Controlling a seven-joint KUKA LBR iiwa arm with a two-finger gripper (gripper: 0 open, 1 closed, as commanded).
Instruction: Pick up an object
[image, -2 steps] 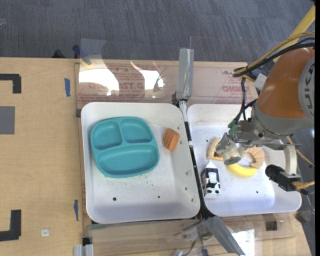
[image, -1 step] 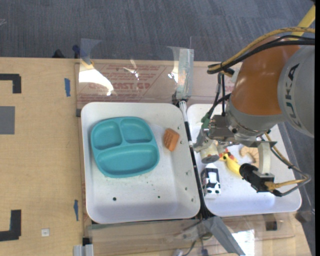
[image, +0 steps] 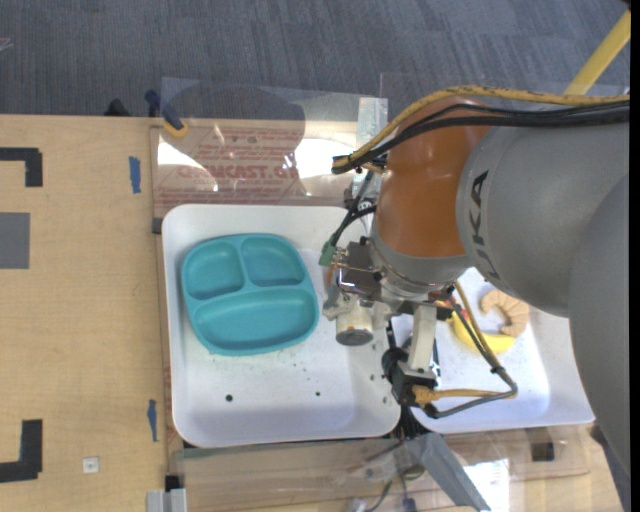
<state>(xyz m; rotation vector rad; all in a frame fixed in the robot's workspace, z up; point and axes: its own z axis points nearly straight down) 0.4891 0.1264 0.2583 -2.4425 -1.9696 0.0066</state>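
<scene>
Here, nearest the onlooker, the grey arm's gripper (image: 352, 325) hangs over the seam between two white bins (image: 260, 420), its grip impossible to judge. A smooth teal divided plate (image: 250, 292) lies at its nine o'clock; yellow and tan pieces (image: 490, 322) at three o'clock. Likely an approach; next, descend and close on something

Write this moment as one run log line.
arm: over bin divider | pincer: fingers hidden | left bin: teal tray | grasp: unconfirmed
</scene>
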